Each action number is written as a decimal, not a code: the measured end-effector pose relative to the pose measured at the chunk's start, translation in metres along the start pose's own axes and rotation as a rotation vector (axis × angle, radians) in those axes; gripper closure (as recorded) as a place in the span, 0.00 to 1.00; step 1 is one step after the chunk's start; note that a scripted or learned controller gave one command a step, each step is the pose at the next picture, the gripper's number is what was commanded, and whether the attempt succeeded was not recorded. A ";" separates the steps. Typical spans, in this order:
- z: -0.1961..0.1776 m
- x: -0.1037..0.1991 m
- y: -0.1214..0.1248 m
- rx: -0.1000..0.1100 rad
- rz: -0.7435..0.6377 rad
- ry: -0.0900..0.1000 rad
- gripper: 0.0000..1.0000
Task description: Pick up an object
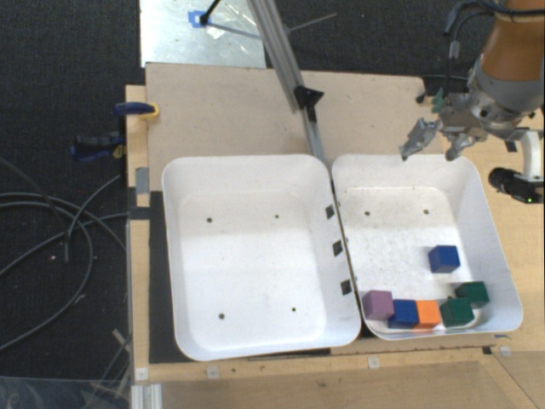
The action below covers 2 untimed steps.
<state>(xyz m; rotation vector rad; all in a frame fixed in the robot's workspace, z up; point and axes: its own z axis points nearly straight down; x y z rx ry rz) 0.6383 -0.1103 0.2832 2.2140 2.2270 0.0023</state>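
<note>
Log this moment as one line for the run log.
gripper: open, above right bin far rim, holding nothing | blocks: six, right bin near end | pick: not started

Blocks cluster in the right bin's near corner.

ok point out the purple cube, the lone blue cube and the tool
purple cube (377, 303), camera view, top face
lone blue cube (444, 258), camera view, top face
tool (437, 141), camera view, midway between its fingertips

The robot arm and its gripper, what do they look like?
The arm has an orange section above a grey wrist, with dark cables looping beside it. The gripper is grey metal with two slim fingers.
</note>
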 end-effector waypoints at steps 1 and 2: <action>-0.062 -0.041 0.046 -0.011 0.004 -0.005 0.00; 0.023 -0.055 0.024 0.008 0.006 0.000 0.00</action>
